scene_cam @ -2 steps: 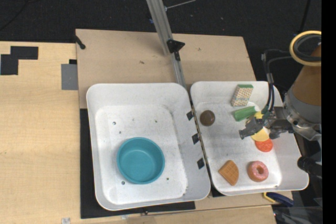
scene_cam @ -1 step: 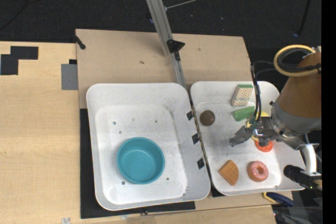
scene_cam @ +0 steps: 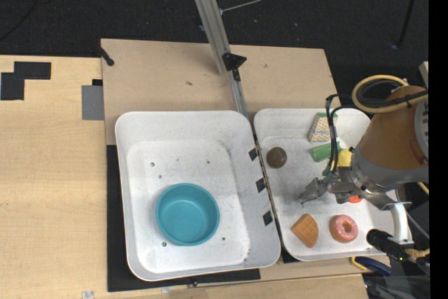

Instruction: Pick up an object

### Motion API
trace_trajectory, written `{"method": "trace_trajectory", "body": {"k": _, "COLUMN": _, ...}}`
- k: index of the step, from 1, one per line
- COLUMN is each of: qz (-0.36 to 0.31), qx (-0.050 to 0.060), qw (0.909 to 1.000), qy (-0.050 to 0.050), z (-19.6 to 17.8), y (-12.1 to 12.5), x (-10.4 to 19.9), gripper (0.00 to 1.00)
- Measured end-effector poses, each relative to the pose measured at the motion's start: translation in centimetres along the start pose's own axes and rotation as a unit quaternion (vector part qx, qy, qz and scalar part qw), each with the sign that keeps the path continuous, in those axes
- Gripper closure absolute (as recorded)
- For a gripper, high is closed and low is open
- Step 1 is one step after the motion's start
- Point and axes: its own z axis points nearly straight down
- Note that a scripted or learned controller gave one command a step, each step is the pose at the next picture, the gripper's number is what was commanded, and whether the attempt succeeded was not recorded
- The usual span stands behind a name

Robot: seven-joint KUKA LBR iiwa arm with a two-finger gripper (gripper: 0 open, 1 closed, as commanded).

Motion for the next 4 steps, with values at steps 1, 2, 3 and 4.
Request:
{"method": "trace_trajectory", "body": {"k": 1, "qz": 0.001, "qx": -0.002, "qw": 1.0, "qy": 0.0, "z": -1.2, "y": 0.1, "x": -0.1, "gripper": 1.0}}
{"method": "trace_trajectory", "body": {"k": 2, "qz": 0.0, "qx": -0.004, "qw": 1.0, "qy": -0.001, "z": -7.3, "y": 0.5, "x": -0.2, "gripper": 1.0}}
{"method": "trace_trajectory", "body": {"k": 3, "qz": 0.0, "qx": -0.004, "qw": 1.0, "qy": -0.001, "z": -12.5, "y": 0.5, "x": -0.3, "gripper": 1.0}}
{"method": "trace_trajectory", "body": {"k": 4, "qz": -0.002, "qx": -0.002, "qw": 1.0, "qy": 0.0, "z": -12.1, "y": 1.9, "x": 5.0, "gripper": 1.0}}
